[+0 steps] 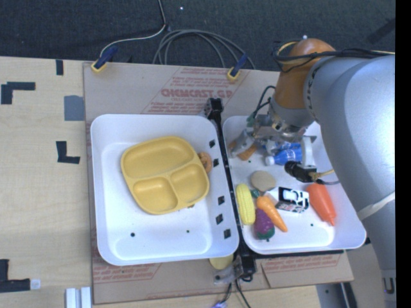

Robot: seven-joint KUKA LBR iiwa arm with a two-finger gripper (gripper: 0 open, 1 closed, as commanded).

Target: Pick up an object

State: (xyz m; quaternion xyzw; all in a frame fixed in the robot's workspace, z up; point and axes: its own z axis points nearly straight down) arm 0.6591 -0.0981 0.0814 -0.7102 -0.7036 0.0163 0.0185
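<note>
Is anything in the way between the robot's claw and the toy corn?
Not really. The gripper is at the far end of the right bin, and the corn lies nearer, by the middle wall. The bin floor between them looks bare; a tan stone-like toy sits just beside that path.

toy corn (244,203), carrots (271,213), perhaps a small stone (262,181), loose in right bin (347,236).

One fixed camera looks down at a slant from above the desk (38,172), far enough back to take in both white bins: the left bin (103,191) and the right bin (343,233) side by side. The arm (359,114) enters from the right (looming large, being nearest the lens).
</note>
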